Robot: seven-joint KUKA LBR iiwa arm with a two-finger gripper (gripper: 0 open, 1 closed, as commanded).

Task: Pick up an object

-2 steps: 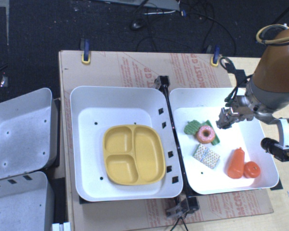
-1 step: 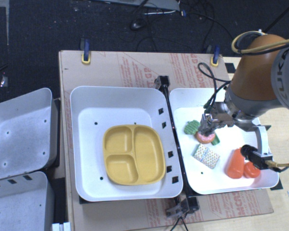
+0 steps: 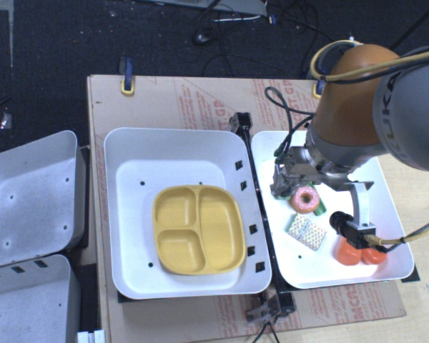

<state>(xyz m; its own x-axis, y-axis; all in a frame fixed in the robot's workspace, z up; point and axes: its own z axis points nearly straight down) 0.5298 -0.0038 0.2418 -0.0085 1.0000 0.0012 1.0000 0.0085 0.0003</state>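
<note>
Donut [image 3: 305,199] in right bin [image 3: 397,213], just beside lowered hand [image 3: 286,184].

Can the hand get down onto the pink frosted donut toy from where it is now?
Probably yes. The hand hangs in the right white bin, just left of the pink frosted donut toy, whose top looks uncovered. The green-and-white checkered block lies apart below it.

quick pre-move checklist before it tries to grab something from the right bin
1. Graspable things in the right bin: pink donut, patterned packet, orange object: ok.
2. End effector over the right bin, beside the donut: ok.
3. Thing already held: cannot tell.
4. Donut apart from the packet: ok.
5. Yellow divided plate in the left bin, out of the way: ok.
6. Cables near the orange object: not ok.
</note>
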